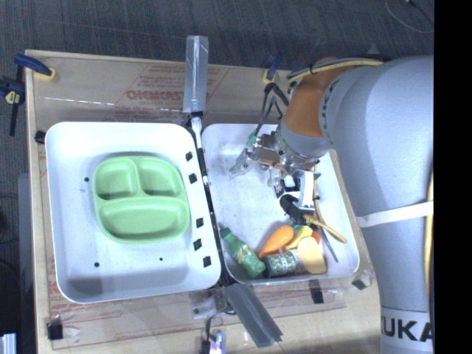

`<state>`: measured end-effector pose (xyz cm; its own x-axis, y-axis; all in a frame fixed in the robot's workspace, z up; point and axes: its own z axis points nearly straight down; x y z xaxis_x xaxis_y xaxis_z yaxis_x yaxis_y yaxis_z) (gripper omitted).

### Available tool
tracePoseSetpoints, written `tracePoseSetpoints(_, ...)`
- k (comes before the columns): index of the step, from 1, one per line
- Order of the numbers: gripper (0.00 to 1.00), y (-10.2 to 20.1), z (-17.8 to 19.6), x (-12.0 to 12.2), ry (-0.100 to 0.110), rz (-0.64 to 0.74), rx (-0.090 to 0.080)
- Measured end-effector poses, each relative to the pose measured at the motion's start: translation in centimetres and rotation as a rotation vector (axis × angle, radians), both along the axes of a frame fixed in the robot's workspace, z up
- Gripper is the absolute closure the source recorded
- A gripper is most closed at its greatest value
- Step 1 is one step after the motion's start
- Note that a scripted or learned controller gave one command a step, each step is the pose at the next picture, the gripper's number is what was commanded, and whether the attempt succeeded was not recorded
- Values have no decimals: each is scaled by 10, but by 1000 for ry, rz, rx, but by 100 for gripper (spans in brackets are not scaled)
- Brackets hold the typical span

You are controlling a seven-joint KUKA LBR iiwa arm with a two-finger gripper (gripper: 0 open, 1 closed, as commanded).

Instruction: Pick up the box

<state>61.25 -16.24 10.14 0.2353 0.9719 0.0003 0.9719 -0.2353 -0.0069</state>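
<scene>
My gripper (249, 155) hangs over the upper middle of the right bin (228, 198), on the grey arm with its orange band (306, 113). Its metal tip points left and down towards the bare white floor. A small white-and-black boxy item (289, 185) lies just below the wrist, partly hidden by it; I cannot tell whether it is the box. Nothing shows at the gripper's tip.
In the right bin's lower corner lie a carrot (278, 238), a green bottle (241, 254), a can (281, 264), a yellow piece (311, 255) and a dark tool (297, 211). The left bin (66, 264) holds a green divided tray (141, 198).
</scene>
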Motion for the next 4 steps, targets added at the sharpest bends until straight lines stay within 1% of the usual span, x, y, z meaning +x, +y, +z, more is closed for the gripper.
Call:
tracePoseSetpoints(1, 0, 21, -11, -48, -1, -46, -1)
tracePoseSetpoints(2, 0, 16, -11, -92, -1, -169, -1)
tracePoseSetpoints(3, 0, 3, -10, -73, -2, -188, -2)
tracePoseSetpoints(4, 0, -9, -10, 2, -1, -295, 0)
